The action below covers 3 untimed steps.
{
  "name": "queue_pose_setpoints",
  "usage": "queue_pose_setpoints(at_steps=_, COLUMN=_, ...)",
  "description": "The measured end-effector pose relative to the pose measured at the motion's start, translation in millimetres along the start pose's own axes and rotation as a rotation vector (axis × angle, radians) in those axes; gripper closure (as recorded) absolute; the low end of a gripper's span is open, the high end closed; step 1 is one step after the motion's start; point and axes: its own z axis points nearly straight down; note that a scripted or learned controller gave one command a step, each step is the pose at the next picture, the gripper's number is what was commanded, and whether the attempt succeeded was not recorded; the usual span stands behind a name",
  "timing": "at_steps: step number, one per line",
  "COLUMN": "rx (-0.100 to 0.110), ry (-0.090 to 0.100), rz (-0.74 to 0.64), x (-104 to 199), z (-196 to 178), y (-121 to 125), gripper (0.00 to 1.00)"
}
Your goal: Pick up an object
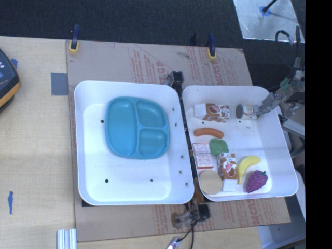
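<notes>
The right bin (pixel 275 139) holds several toy foods. A brown and white packet (pixel 212 111) and a small can (pixel 246 111) lie at the back, with a sausage (pixel 208 133) just in front of them. Further forward are a red and white box (pixel 202 155), a green piece (pixel 219 147), a second brown packet (pixel 226 165), a banana (pixel 247 166), purple grapes (pixel 256 181) and a tan round disc (pixel 210 181). My gripper (pixel 270 102) reaches in over the bin's back right corner, right beside the can. Nothing visibly hangs from it.
The left bin (pixel 88 154) holds a blue divided plate (pixel 137 127) in its back half. Both bins rest on cardboard (pixel 135 61) clamped to the wooden bench. A dark device (pixel 6 82) sits at the far left edge.
</notes>
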Motion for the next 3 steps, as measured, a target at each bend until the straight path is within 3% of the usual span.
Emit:
queue_pose_setpoints(at_steps=1, rx=0.002, ry=0.000, rz=-0.001, x=44, z=124, y=43, gripper=0.00)
queue_pose_setpoints(at_steps=2, rx=0.008, ry=0.001, rz=-0.002, x=98, z=166, y=76, gripper=0.00)
queue_pose_setpoints(at_steps=3, rx=0.001, ry=-0.001, rz=-0.001, x=106, z=166, y=1, gripper=0.00)
